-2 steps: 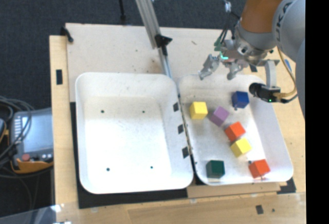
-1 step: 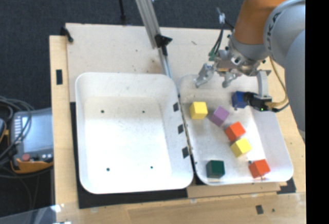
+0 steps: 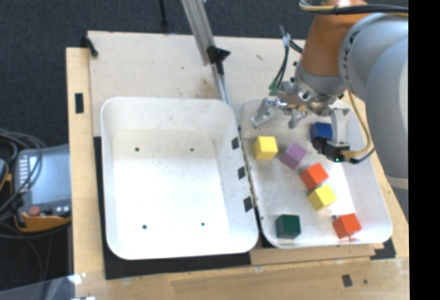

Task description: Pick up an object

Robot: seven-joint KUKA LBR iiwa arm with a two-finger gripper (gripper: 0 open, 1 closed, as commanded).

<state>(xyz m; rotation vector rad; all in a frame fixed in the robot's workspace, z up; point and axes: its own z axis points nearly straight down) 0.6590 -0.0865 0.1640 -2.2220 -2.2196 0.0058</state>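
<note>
Several small cubes lie in the right bin [image 3: 371,175]: a yellow cube [image 3: 266,147], a purple cube [image 3: 294,155], an orange cube [image 3: 315,175], a second yellow cube [image 3: 322,197], a red-orange cube [image 3: 346,225] and a dark green cube [image 3: 288,226]. My gripper [image 3: 280,115] hangs over the far end of that bin, just beyond the first yellow cube and the purple one. Its two metal fingers [image 3: 263,113] are spread, and nothing shows between them. A blue piece [image 3: 322,132] sits close under the wrist; I cannot tell whether it is a cube or part of the arm.
The left bin [image 3: 137,120] stands beside the right one, with a raised rim between them. A slanted metal post [image 3: 196,9] rises from the bench behind the bins. Black cables [image 3: 350,151] loop from the wrist over the right bin.
</note>
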